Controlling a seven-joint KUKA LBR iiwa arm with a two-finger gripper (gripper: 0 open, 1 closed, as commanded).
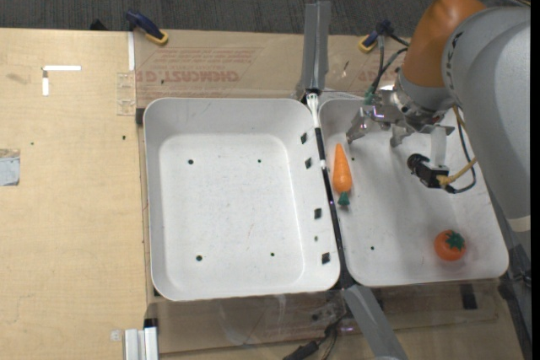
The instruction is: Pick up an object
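An orange toy carrot point(341, 170) with a green tip lies along the left wall of the right bin point(405, 265). A small orange-red tomato-like toy point(450, 245) with a green top sits near that bin's front right corner. My gripper point(375, 131) hangs over the far part of the right bin, just right of and beyond the carrot. Its fingers point(357, 129) are spread open with nothing between them.
The left bin point(160, 206) stands beside the right one, with a grey divider post point(315, 46) rising at the far end between them. The grey arm with its orange band point(443, 29) covers the upper right. Blue-and-yellow clamps point(145, 26) sit on the cardboard behind.
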